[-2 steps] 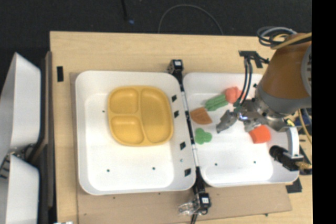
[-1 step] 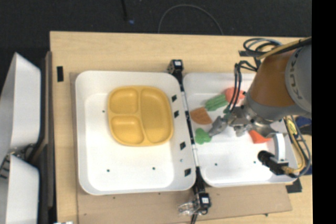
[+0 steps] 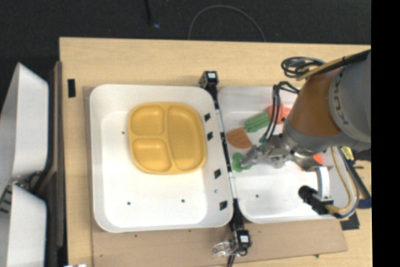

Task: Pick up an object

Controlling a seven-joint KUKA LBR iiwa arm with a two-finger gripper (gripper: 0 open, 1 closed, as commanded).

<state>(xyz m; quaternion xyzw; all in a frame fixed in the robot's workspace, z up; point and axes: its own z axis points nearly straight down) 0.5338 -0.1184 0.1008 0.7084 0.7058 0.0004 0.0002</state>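
From my station I see the arm reaching in from the right over the right bin, its orange band sitting above the wrist and the grey body filling the far right side. The wrist slants down and to the left, and the gripper ends low in the bin, close to the bin's left wall. Whether it has closed on anything I cannot tell from this angle.

Right at its tip lies a small green object; it looks to be touching, but I cannot say it is held. Just far of that sits a brown piece, and further right a longer green piece with a red-orange item beside it, partly hidden by the arm.

The left bin holds a yellow divided plate, lying flat in its far half.
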